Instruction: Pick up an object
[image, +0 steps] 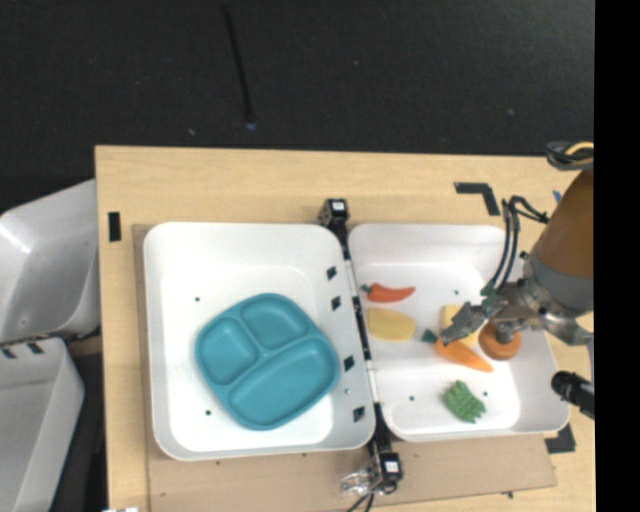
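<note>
In the right bin (420, 245), my gripper (478, 322) hangs low over a cluster of toy foods. An orange carrot (466, 353) lies just under it, and a small yellow piece (461, 319) sits right at its tip. A round orange piece (499, 345) rests beside the gripper on its right. Further left lie a red chili pepper (389, 293) and a pale yellow block (391, 325). A green bumpy piece (463, 400) sits near the bin's front. The grey and orange arm hides the bin's right part.
The left bin (170, 260) holds a blue divided plate (265, 358). A black clip (334, 211) sits at the top of the wall between the bins. The wooden bench (220, 180) surrounds both bins, with a white housing (45, 270) at the far left.
</note>
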